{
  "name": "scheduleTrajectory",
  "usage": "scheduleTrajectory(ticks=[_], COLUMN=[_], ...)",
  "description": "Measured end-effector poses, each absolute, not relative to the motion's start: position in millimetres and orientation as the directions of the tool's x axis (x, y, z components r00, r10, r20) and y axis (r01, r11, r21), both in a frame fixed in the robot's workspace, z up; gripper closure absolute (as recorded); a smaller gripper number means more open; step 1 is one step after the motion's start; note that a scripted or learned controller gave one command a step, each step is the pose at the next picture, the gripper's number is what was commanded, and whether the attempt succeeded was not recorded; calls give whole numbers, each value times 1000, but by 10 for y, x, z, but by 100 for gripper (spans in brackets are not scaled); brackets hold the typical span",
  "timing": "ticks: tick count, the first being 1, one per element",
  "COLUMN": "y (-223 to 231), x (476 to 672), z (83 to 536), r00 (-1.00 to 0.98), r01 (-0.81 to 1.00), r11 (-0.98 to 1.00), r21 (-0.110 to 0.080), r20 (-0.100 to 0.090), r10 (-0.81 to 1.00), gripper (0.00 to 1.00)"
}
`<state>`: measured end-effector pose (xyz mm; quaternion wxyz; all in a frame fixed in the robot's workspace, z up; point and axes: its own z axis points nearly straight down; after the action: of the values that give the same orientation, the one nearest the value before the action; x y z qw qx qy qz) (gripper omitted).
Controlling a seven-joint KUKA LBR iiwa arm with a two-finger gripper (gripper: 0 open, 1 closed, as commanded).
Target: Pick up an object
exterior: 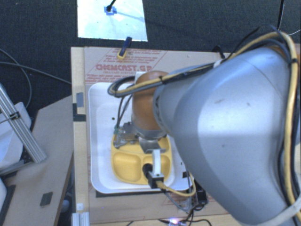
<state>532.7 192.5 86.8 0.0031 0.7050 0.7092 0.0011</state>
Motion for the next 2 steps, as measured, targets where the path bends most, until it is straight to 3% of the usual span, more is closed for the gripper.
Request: scheduleTrajectory(ticks=[1,2], y=[2286,1681], x=[5314,6168], z=[881,855], r00=[-1,3], r01=[1000,1000], r11=[1,-3], r21=[11,-4], r20=[-10,5], r10=[1000,1000], gripper=[0,0])
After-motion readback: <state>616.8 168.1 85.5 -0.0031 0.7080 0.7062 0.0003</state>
